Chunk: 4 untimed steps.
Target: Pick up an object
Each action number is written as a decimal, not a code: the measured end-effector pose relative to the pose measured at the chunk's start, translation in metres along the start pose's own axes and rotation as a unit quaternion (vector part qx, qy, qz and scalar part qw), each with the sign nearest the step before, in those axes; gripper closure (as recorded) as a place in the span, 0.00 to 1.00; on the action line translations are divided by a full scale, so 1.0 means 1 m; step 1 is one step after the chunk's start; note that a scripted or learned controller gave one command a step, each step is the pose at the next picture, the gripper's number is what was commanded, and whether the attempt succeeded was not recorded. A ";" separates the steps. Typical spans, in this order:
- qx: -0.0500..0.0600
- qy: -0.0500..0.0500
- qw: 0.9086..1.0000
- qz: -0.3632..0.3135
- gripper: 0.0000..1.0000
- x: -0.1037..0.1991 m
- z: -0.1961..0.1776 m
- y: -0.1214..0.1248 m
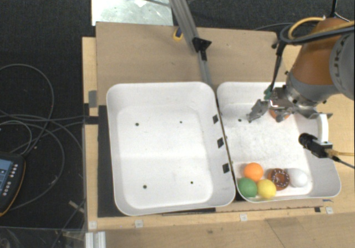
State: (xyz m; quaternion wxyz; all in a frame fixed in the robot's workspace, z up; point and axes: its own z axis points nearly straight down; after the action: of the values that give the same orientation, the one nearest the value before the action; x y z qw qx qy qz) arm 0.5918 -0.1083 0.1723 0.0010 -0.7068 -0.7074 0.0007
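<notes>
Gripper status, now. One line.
Gripper: over the right bin near its far end; whether it is open, closed or holding anything cannot be told from this view.

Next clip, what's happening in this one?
A KUKA arm reaches in from the right, its gripper over the upper part of the right bin. Five small items cluster at that bin's near edge: orange ball, green ball, yellow ball, brown donut, white ball. Nothing visibly grasped.

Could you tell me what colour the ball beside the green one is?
The ball right of the green ball is yellow, clear in the camera view.
</notes>
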 end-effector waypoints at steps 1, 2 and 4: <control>0.000 0.000 1.000 0.000 0.00 -0.003 0.043 0.003; -0.003 0.000 1.000 0.000 1.00 -0.003 0.029 0.005; -0.005 -0.001 1.000 -0.002 1.00 -0.010 -0.071 0.010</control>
State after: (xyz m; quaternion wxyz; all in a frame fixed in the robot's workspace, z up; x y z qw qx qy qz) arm 0.6018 -0.1181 0.2429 -0.0035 -0.7053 -0.7089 -0.0023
